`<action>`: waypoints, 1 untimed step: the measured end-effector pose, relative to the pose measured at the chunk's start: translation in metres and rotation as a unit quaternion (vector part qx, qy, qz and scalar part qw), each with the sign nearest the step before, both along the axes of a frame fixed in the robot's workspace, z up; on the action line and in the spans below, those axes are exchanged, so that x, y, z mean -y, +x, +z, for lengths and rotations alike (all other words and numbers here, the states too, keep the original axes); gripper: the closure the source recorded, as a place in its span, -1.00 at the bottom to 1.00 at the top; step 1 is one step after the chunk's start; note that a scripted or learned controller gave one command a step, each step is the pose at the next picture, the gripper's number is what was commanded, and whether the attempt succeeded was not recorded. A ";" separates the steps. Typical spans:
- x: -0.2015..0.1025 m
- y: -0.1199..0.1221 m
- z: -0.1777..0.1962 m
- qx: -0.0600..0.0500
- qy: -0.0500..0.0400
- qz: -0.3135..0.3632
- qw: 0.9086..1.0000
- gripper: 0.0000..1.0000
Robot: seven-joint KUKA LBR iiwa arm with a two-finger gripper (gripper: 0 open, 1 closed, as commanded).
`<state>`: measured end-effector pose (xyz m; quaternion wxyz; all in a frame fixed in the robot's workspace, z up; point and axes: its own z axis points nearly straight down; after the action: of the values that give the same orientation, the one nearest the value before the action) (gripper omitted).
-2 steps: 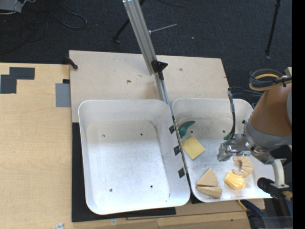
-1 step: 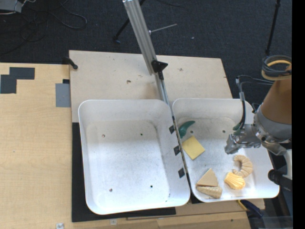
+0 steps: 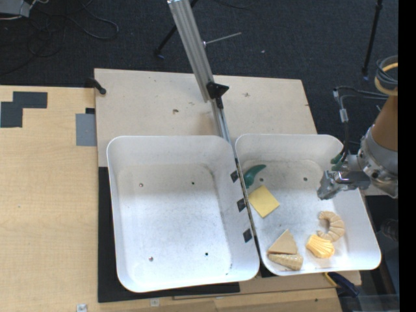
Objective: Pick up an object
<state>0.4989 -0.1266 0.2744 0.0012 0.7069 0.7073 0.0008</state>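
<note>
The gripper (image 3: 327,186) hangs over the right bin's (image 3: 305,149) right side, just beyond the croissant (image 3: 331,225), perhaps lining up a pick. Its fingers are too blurred to judge. A yellow square (image 3: 264,201) lies nearer the divider.

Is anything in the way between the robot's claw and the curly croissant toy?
Nothing visible is. The gripper hangs over the right bin, just above the croissant, with only bare bin floor between them. The yellow shell lies past the croissant.
</note>
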 end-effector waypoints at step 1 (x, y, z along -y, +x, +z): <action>-0.049 0.017 0.001 -0.003 0.000 0.001 1.000 1.00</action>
<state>0.5160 -0.0778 0.2752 -0.0013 0.7059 0.7083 -0.0011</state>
